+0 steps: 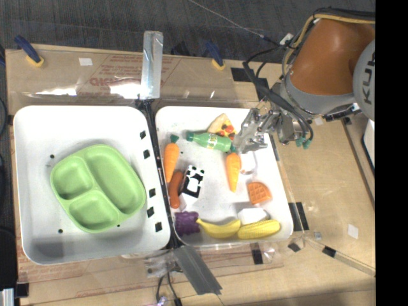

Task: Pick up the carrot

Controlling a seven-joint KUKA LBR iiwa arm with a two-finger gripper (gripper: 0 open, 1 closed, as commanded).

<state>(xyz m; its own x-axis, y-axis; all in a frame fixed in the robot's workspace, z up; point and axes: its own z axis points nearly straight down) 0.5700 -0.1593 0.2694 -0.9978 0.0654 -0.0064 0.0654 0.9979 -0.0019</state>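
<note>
Hand: low over the right bin's far side; whether released or clenched cannot be told
Carrot: lying in the right bin just below the hand, tip toward the near edge
Second carrot: by the bin's left wall
Bottle: green, beside the hand
Left bin: holds a green tray (three compartments)

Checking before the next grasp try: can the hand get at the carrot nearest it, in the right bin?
Probably yes. The hand hangs just above the top end of that carrot, which lies apart from the green bottle and the waffle, with bare bin floor around most of it.
</note>
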